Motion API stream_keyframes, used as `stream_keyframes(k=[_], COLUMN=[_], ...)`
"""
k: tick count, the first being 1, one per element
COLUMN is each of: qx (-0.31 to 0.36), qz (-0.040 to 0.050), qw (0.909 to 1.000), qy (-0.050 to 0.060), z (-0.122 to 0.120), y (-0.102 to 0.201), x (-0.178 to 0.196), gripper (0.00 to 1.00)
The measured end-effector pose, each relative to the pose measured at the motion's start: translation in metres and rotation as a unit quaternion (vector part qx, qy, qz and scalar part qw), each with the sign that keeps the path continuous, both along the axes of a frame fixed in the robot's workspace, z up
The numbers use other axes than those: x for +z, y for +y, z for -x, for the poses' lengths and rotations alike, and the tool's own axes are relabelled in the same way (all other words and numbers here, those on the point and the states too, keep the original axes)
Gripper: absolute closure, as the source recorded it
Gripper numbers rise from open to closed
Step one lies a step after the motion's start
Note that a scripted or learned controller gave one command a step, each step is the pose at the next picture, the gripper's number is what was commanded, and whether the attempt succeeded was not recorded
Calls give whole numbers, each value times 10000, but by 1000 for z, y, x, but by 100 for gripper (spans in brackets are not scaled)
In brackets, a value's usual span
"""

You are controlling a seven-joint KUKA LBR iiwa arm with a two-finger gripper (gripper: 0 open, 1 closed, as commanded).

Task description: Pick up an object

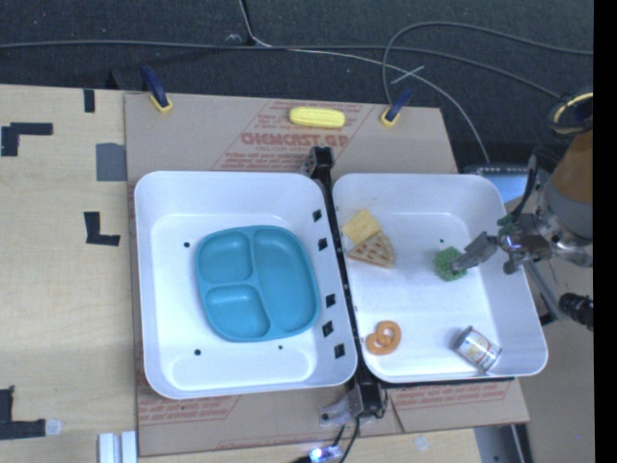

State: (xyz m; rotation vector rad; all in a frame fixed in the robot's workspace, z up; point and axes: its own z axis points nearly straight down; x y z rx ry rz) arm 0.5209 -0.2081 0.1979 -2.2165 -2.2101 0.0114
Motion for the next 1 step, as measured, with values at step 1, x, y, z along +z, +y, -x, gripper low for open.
stream_keyframes(k=[1], qx=[18], qz=[15], qw=[10000], qy=[-58], z=[-3], y=[0], x=[6], gripper=[0])
